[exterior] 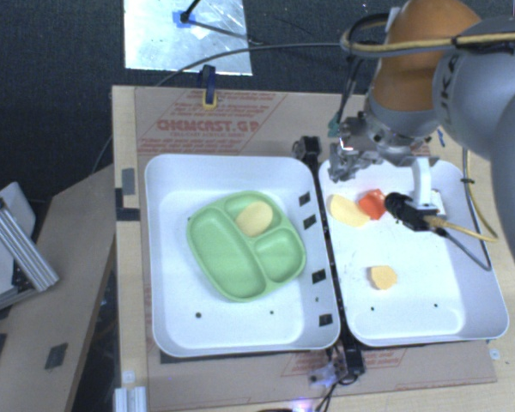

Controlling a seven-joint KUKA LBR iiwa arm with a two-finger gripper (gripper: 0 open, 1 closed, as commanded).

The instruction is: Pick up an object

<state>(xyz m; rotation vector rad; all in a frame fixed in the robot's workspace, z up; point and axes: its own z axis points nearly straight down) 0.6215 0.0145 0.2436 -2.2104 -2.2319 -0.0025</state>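
Arm (463, 67) bent over right bin (429, 316); pincer (348, 163) state unclear. Three food pieces there; one in green tray (232, 264).

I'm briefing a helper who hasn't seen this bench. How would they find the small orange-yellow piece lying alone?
Go to the right bin. Well below the claw and the cluster of items near it lies the small orange-yellow piece, apart from everything else.

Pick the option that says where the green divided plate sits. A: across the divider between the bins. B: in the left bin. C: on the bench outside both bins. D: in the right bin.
B: the green plate lies wholly inside the left bin, holding a yellow piece in one compartment.
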